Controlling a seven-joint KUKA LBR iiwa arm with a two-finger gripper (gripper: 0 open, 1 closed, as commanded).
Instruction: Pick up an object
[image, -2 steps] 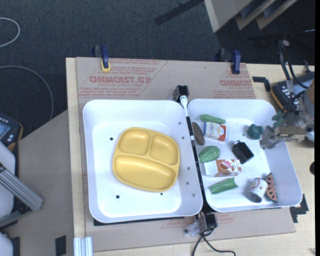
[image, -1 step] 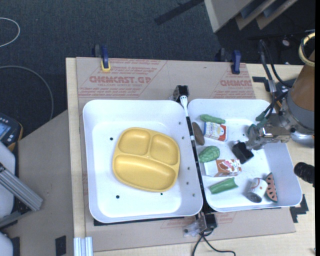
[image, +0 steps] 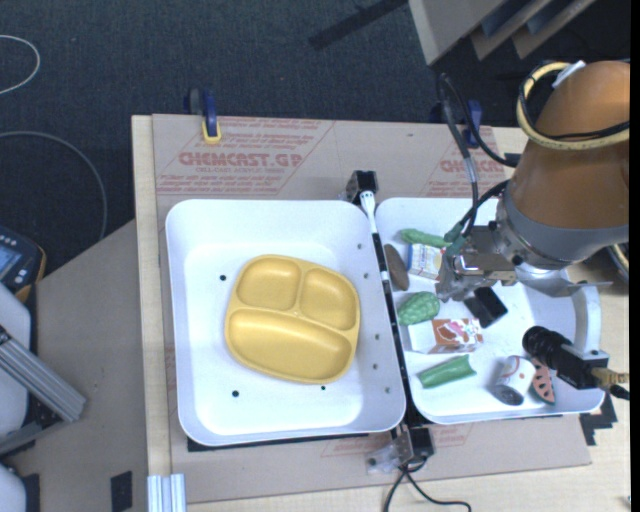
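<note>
A brown desk (image: 300, 150) carries two white bins; the left bin (image: 190, 300) has a yellow tray (image: 292, 318). The hand (image: 462, 275) hangs low over the right bin's (image: 570, 400) clutter (green pod (image: 418, 307), packet (image: 456, 333)); I cannot tell its opening, and nothing looks lifted, so the pick seems undone.

The arm (image: 575, 190) is a thick rounded body, orange above and grey below. Black cables loop beside it (one yellow-edged), and a small metal tool (image: 470, 270) ends it.
</note>
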